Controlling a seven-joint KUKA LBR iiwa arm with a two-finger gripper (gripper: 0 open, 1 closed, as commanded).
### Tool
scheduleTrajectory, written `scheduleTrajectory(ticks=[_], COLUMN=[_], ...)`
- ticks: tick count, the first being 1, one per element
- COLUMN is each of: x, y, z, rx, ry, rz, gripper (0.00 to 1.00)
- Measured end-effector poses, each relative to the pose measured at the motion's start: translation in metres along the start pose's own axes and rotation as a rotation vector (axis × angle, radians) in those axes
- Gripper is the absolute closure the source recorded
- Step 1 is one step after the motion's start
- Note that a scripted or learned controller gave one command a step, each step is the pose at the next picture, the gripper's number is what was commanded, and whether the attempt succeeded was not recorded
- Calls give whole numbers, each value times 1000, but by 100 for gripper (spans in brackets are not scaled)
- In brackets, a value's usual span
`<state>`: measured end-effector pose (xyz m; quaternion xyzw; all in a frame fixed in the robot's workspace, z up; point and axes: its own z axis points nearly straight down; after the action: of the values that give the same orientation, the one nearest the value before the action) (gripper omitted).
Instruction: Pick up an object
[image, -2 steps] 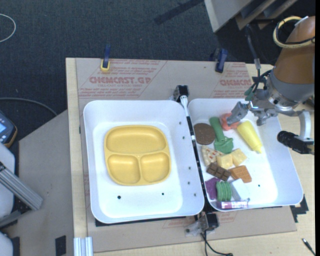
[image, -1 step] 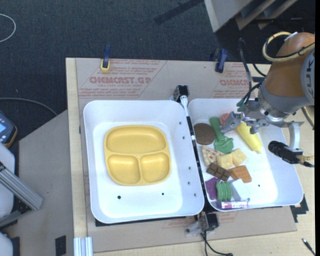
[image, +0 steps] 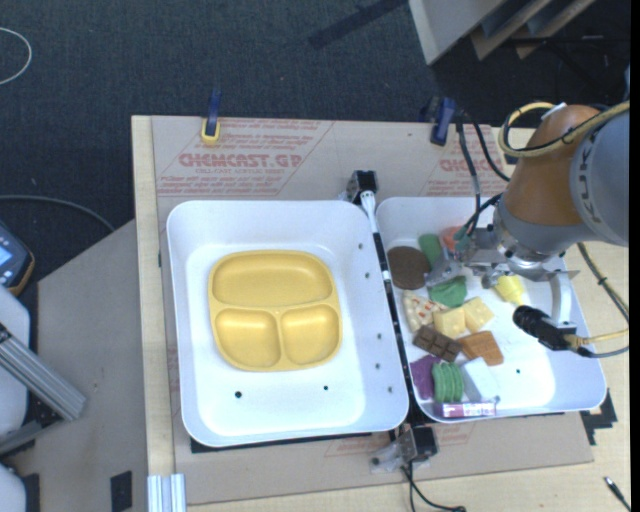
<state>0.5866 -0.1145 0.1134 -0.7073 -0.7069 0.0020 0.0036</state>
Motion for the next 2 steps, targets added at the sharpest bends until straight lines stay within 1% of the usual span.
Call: scheduleTrajectory(ticks=[1, 2], x=[1, 0], y=[-1, 1], z=[31, 18], rx=[-2, -8], ry=[0, -2], rz=[0, 1], gripper=[0, 100])
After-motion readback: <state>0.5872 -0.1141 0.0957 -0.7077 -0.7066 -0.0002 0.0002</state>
